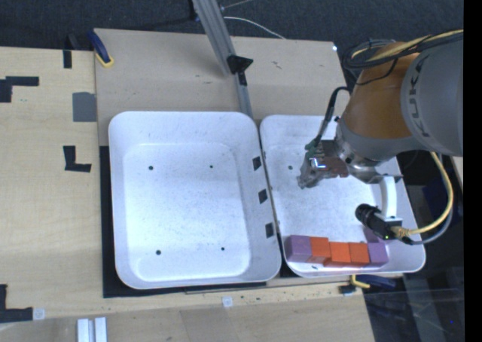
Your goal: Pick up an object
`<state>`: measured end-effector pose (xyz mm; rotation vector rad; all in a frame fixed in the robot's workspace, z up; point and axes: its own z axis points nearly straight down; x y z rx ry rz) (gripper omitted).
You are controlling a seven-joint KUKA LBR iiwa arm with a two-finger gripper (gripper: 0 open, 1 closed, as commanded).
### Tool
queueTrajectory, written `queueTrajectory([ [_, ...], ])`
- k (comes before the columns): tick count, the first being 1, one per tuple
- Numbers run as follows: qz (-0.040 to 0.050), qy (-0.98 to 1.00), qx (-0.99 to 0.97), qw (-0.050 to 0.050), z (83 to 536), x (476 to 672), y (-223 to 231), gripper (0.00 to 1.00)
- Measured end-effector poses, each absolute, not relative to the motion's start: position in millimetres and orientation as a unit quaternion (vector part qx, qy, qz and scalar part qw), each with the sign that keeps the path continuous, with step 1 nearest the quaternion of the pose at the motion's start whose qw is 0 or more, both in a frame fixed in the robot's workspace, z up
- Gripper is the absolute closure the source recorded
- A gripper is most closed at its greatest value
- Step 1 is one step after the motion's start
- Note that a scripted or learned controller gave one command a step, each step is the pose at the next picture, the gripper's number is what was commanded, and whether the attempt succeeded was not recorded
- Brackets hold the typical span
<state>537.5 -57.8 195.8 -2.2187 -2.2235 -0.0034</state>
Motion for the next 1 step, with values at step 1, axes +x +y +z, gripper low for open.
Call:
queueTrajectory([
  [1, -0.0012, -0.710, -0.705, 0.000, 230.7, 525.5, -9.9, 1.00],
])
